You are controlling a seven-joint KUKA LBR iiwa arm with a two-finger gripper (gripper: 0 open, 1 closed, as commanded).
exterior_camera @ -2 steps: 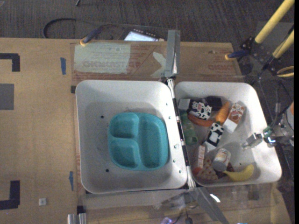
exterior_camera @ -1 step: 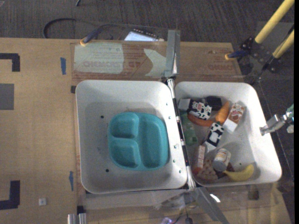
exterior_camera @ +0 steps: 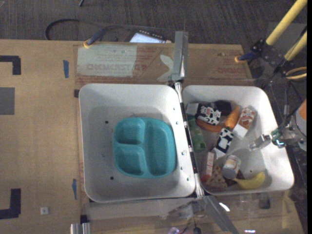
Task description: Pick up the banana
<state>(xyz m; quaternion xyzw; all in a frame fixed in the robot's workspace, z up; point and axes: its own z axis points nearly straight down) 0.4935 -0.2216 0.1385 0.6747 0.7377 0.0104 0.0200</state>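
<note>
The yellow banana point(exterior_camera: 252, 181) lies in the front right corner of the right bin point(exterior_camera: 278, 167), curved against the front wall, just right of a small can point(exterior_camera: 230, 165). My gripper point(exterior_camera: 261, 142) reaches in over the right bin's right side, above and behind the banana and apart from it. It hangs over bare bin floor, with nothing seen in it. The arm's wrist point(exterior_camera: 297, 126) sits at the right edge of the view.
The right bin also holds two cow-patterned cartons point(exterior_camera: 208, 113) point(exterior_camera: 224, 140), an orange carrot-like piece point(exterior_camera: 232, 117), a red-and-white box point(exterior_camera: 246, 118) and small packets point(exterior_camera: 209, 164). A teal divided plate point(exterior_camera: 145, 147) lies in the left bin point(exterior_camera: 92, 130).
</note>
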